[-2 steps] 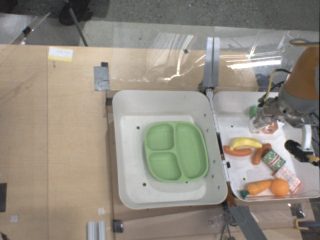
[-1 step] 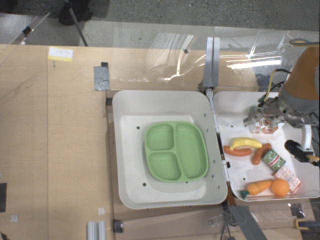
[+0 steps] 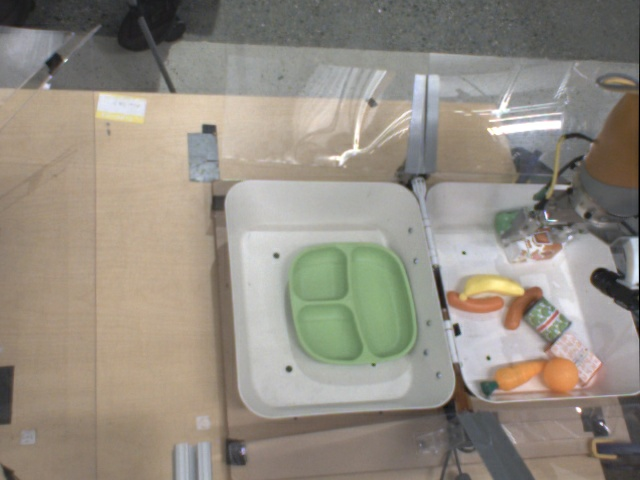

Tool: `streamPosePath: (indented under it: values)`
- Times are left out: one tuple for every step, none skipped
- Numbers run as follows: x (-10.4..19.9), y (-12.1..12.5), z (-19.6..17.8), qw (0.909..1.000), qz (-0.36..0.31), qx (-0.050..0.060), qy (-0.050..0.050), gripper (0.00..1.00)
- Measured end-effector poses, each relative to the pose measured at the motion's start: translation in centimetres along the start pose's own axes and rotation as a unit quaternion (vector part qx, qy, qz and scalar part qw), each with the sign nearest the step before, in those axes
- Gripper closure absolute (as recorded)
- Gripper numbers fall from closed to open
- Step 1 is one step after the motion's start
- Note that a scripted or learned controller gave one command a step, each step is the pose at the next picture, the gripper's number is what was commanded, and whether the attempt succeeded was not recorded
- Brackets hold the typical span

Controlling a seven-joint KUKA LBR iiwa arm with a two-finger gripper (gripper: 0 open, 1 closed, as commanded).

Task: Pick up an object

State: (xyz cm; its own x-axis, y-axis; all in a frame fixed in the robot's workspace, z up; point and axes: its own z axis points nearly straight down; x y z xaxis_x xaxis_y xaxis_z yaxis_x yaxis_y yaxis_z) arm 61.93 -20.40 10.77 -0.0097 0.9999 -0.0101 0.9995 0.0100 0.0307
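Arm over the right bin [image 3: 470,268], toys loose below.
The gripper [image 3: 543,220] (grip state cannot be told) sits at twelve o'clock; banana [image 3: 490,286] centre, orange [image 3: 561,375] at five, green tray [image 3: 353,303] in left bin [image 3: 250,298].

My arm [image 3: 618,138] shows a broad orange band above the wrist, over the right bin [image 3: 470,258]. Below it sits grey metal housing, with a thin black cable looping beside it, toward the bin's far rim.
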Motion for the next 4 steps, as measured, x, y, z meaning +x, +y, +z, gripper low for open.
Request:
streamPosePath:
  values:
    - [1.6, 0.9, -1.6, 0.9999, -0.010, -0.007, 0.009, 1.00]
    - [8.1, 4.5, -10.0, 0.9849, -0.173, 0.010, 0.006, 1.00]
    - [8.0, 4.5, -9.9, 0.9849, -0.173, 0.010, 0.006, 0.00]
    - [2.6, 4.4, 1.9, 0.9910, -0.132, 0.017, 0.007, 0.00]
